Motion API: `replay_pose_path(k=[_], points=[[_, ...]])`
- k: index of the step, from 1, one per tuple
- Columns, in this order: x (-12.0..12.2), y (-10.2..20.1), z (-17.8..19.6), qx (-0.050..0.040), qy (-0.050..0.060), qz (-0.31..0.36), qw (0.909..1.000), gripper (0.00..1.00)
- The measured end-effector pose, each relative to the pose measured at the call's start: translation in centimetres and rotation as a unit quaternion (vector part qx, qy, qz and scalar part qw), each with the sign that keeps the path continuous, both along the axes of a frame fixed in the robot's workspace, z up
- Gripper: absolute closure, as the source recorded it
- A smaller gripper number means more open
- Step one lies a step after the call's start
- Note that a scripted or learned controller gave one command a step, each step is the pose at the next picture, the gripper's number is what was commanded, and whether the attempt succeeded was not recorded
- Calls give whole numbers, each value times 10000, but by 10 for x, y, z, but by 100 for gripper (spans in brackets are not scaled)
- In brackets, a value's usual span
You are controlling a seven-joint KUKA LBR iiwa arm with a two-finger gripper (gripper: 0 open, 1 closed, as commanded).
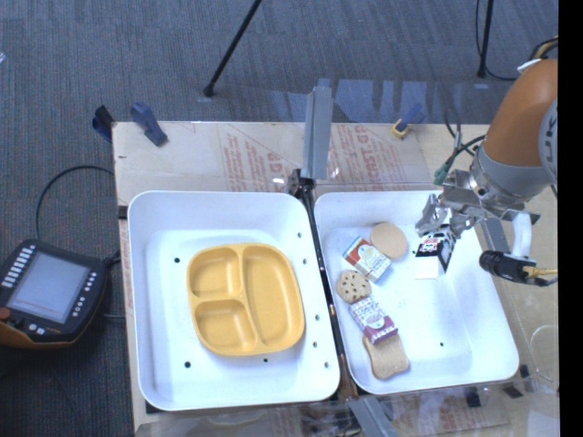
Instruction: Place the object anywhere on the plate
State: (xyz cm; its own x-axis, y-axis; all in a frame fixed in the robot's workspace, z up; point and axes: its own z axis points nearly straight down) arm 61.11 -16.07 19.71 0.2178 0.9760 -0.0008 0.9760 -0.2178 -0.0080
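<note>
Plate [246, 299]: yellow plastic, smooth, matt with faint sheen. Bins [150, 244]: white plastic, smooth, slightly glossy. Surface [228, 157]: bare wood-like board, matt, red print. Two packets [366, 259], centre of the right bin: glossy wrapper. Pincer [435, 244], 3 o'clock: dull grey metal.

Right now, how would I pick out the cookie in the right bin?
Look in the right bin, left half, near the divider. The cookie lies below the small red-and-white packet: round, brown and speckled with dark chips, unlike the plain tan disc higher up.
</note>
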Motion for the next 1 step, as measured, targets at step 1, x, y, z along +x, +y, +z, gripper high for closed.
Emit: replay_pose_path(k=[1], points=[[0, 0, 0, 0, -1, 0, 10000, 0]])
